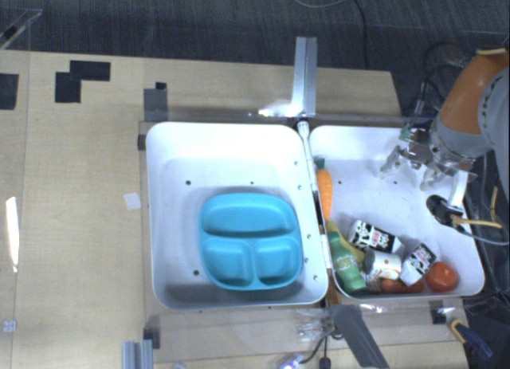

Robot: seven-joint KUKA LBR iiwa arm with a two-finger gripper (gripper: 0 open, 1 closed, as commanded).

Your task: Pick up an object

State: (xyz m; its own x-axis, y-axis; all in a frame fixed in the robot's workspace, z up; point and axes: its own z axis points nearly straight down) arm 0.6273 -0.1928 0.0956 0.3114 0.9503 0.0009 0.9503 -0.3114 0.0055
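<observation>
Over the far part of the right bin point(351, 156) we see the gripper point(408, 173), its jaws spread wide with nothing between them and bare white floor beneath. No object touches the jaws.

Across from the jaws, toward the wall that parts the bins, lies a carrot point(323, 188), lengthwise against that wall and well apart from the fingers point(389, 166). Nothing lies between it and the jaws.

All the other objects crowd the near end of the bin, on the viewer's side of the jaws. Nearest the jaws in that heap is a black-and-white carton point(373, 237). Beside it, toward the parting wall, a green bottle point(344, 257) lies along the wall just past the carrot's near end. A white can point(386, 266) sits close behind the carton, and a second small carton point(419, 259) leans by it. A red ball point(441, 277) rests in the near corner, touching or nearly touching that carton; we cannot tell which.

Farther from the jaws, past the wall, the left bin point(171, 200) holds a blue tray point(251, 241).
</observation>
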